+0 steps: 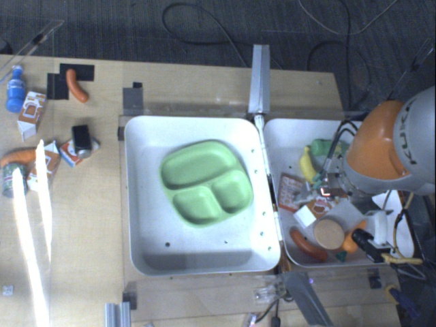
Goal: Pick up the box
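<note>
Evidently the end effector [325, 191] is hanging low over the right bin [289, 131], its grip impossible to tell, while the box [293, 191] is lying flat just beside it, so lifting is looking undone.
</note>
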`<state>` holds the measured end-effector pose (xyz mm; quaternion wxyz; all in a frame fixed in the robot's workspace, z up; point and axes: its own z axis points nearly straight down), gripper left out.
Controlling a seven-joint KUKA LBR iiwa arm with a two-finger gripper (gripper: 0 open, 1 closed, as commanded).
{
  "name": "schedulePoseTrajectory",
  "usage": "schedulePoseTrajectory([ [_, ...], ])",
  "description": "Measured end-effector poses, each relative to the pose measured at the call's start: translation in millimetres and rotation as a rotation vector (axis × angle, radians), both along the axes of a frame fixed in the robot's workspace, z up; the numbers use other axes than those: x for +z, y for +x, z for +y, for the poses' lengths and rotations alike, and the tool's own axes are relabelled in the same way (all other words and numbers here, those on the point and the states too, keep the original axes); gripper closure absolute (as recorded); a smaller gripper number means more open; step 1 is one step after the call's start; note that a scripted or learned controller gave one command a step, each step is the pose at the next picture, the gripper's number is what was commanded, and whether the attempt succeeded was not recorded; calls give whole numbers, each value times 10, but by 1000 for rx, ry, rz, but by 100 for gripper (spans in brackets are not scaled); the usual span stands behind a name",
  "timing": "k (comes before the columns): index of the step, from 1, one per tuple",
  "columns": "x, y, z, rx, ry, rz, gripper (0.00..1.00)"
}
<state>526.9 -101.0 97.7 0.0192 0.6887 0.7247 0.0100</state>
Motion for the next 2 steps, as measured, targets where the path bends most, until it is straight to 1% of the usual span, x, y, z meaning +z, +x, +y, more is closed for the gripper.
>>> schedulePoseTrajectory([
  [1, 0, -273, 76, -89, 2, -4, 0],
  [2, -28, 493, 116, -157, 14, 13, 0],
])
